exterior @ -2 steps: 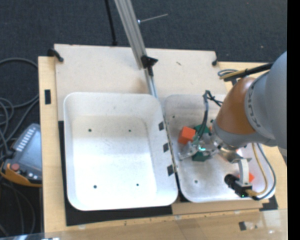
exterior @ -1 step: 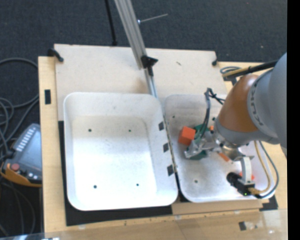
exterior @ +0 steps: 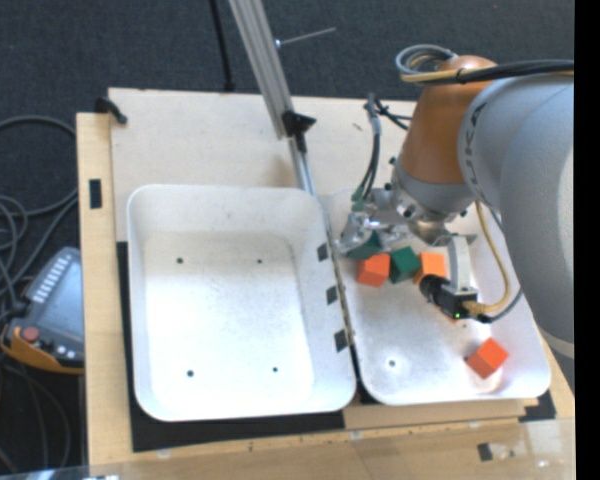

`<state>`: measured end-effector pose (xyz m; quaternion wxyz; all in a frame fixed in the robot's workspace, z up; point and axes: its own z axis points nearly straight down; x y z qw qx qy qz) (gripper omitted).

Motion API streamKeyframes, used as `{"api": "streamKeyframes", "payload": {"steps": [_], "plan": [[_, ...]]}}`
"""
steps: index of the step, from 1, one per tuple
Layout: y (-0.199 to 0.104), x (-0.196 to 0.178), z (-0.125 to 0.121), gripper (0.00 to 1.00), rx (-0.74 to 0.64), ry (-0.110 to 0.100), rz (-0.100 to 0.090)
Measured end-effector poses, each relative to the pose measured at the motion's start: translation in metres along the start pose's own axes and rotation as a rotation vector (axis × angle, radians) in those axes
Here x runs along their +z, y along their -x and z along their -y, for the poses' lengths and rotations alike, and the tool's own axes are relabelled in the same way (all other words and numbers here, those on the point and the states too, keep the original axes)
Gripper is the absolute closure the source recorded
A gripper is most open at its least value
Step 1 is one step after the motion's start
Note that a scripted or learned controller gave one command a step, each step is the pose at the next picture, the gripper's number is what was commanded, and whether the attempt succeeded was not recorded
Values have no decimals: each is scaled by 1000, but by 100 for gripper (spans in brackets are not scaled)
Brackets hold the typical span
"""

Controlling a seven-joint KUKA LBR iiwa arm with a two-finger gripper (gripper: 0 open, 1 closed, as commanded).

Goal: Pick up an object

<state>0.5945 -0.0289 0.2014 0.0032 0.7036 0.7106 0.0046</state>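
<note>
In the right bin (exterior: 420, 383), an orange block (exterior: 374, 270), a dark green block (exterior: 405, 264) and a second orange block (exterior: 435, 264) lie close together near its upper left part. A further orange block (exterior: 487, 358) sits alone near the bin's lower right corner. My gripper (exterior: 363, 230) hangs low over the right bin's left side, just above and to the left of the first orange block. The grey arm with its orange band (exterior: 435, 138) covers the bin's far part.
The left bin (exterior: 230, 298) lies beside the right one, with a dividing rim (exterior: 338, 298) between them. A slanted metal pole (exterior: 270, 78) rises behind the bins. Cables and a handheld pendant (exterior: 50, 308) lie left of the bench.
</note>
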Motion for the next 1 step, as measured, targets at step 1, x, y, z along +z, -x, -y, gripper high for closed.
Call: {"api": "streamKeyframes", "payload": {"steps": [1], "plan": [[-78, 5, -26, 100, -1, -9, -1]]}}
